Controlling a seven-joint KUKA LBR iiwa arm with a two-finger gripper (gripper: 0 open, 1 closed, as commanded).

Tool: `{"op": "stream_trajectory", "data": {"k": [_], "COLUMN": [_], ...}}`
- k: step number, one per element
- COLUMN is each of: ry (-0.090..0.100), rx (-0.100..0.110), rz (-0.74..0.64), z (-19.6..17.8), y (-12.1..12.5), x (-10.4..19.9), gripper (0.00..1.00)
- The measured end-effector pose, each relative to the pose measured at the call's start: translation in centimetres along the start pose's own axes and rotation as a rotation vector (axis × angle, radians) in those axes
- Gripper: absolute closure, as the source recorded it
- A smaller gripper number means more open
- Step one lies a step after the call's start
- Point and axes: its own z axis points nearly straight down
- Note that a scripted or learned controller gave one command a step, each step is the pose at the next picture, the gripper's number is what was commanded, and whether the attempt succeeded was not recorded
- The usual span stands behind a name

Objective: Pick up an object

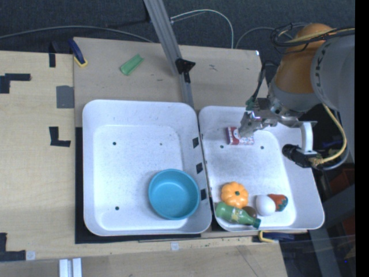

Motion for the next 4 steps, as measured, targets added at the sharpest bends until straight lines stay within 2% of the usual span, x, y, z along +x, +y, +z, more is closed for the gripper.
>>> {"op": "stream_trajectory", "data": {"k": [1, 2, 3, 4], "ry": [0.0, 0.0, 0.001, 0.002], "rx": [-0.001, 0.003, 0.007, 0.008], "rz": [0.0, 0.0, -0.004, -0.005], "z": [-6.4, -9.6, -8.1, -7.0], "y": [0.2, 0.3, 1.0, 0.6], "x": [0.1, 0.1, 4.4, 10.3], "gripper": [1.0, 1.0, 1.0, 1.0]}}
